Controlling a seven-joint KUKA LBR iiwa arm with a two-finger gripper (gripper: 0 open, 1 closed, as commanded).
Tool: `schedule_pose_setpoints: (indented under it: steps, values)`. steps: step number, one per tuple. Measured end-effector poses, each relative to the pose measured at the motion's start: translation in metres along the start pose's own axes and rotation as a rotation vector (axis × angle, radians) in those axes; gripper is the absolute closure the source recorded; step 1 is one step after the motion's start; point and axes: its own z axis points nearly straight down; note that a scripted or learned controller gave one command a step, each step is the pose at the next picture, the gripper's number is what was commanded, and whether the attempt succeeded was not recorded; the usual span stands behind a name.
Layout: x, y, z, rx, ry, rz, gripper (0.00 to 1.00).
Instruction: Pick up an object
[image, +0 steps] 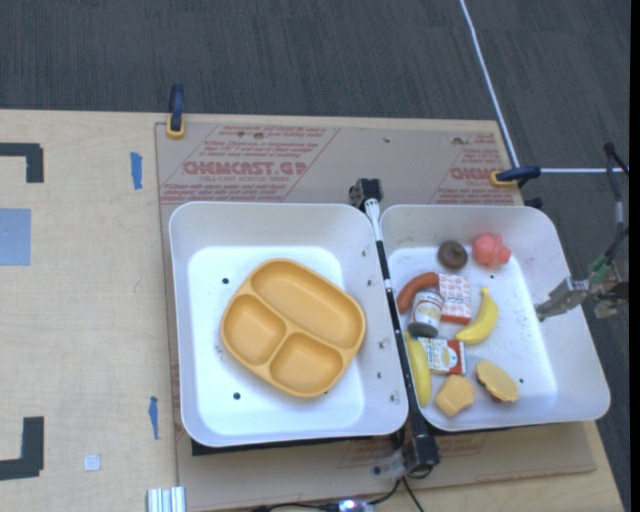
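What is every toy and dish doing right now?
Yellow divided plate: flat in the left bin, nothing in its sections.
Chocolate donut: lying in the right bin.
Pink ball: resting beside the donut.
Banana: lying loose.
Small can: on its side.
Gripper: at the right bin's right rim, holding nothing visible.

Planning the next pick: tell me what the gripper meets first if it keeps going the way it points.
The two-finger gripper points left over the right white bin's rim. Bare bin floor lies ahead, then the curved yellow toy banana, probably first, though its height is unclear.
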Motion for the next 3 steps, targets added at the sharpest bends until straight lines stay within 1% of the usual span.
schedule_pose_setpoints:
  steps: [1, 2, 3]
  values:
    - [0.047, -0.011, 0.125, 0.002, 0.001, 0.000, 0.00]
    - [0.105, -0.007, 0.148, -0.011, -0.005, 0.003, 0.00]
    - [0.108, -0.004, 0.136, -0.017, 0.000, 0.001, 1.00]
